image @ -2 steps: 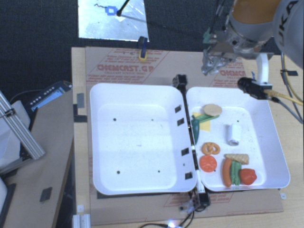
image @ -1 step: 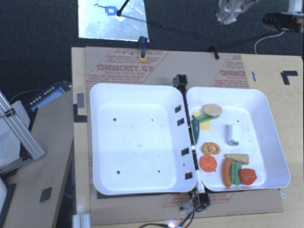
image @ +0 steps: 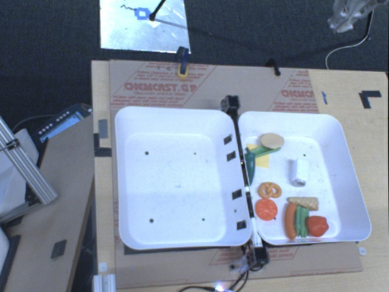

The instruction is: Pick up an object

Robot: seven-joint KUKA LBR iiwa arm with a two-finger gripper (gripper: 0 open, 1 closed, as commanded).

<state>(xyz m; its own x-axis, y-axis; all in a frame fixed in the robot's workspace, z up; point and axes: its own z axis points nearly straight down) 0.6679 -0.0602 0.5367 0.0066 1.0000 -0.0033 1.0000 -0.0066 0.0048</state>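
**Pick not yet begun; tool parked high at far right**

Lying closest to the viewer, along the near rim of the right bin [image: 349,163], are a red tomato-like piece [image: 317,225], an orange carrot [image: 290,219] and a green pod [image: 301,222], all touching or nearly so. Sitting beyond them are a red disc [image: 265,209], a pretzel [image: 270,190], a wedge of bread [image: 303,203], a white cylinder [image: 299,171] and a tan round piece [image: 271,141]. The left bin [image: 173,117] is resting just beside, on the table [image: 340,84].

The tool [image: 349,8] is hanging well apart from both bins, blurred; its opening I cannot tell. Judged stage: approach pending. The white cylinder is standing clear of its neighbours, so it appears the easiest target; the next move is calling for travel over that bin, then descent.
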